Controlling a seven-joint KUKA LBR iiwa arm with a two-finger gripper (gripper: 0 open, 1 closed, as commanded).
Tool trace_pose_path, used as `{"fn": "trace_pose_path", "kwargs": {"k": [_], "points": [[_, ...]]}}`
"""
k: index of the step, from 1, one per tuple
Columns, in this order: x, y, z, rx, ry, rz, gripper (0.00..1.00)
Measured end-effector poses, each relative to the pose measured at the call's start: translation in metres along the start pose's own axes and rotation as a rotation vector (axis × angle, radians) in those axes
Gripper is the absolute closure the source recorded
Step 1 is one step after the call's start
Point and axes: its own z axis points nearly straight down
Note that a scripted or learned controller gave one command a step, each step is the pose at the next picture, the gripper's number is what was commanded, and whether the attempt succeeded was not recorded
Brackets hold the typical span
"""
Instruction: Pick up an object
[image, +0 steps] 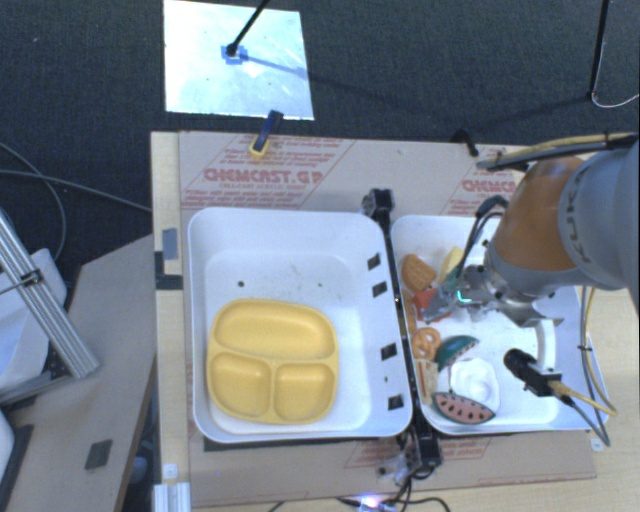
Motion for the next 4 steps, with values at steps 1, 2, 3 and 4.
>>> {"fn": "trace_pose_path", "kwargs": {"k": [1,2,3,4], "points": [[-0.017,-0.051,0.022,0.003,0.0,0.006,0.0],[0.0,0.02,0.014,-0.007,-0.002,-0.004,0.0],[-0.027,-0.066,0.026,-0.004,-0.001,0.009,0.0],[-0.006,0.01,0.026,-0.008,-0.004,-0.004,0.0]]}}
